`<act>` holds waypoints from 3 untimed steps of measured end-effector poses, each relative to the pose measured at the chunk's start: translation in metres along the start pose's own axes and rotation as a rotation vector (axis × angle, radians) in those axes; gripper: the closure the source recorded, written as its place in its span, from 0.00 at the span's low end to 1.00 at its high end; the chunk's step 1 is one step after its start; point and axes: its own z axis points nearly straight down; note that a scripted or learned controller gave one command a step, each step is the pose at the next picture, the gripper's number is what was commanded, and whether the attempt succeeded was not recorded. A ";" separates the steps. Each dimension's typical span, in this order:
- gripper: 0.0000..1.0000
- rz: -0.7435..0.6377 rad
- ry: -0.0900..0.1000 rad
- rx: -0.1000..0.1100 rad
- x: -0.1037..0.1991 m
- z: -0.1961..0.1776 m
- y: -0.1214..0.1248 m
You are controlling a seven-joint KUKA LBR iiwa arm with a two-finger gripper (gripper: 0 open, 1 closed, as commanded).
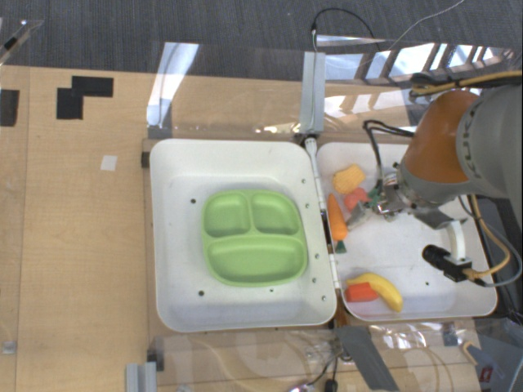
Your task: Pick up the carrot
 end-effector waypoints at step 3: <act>1.00 -0.124 -0.003 0.003 -0.014 0.000 0.094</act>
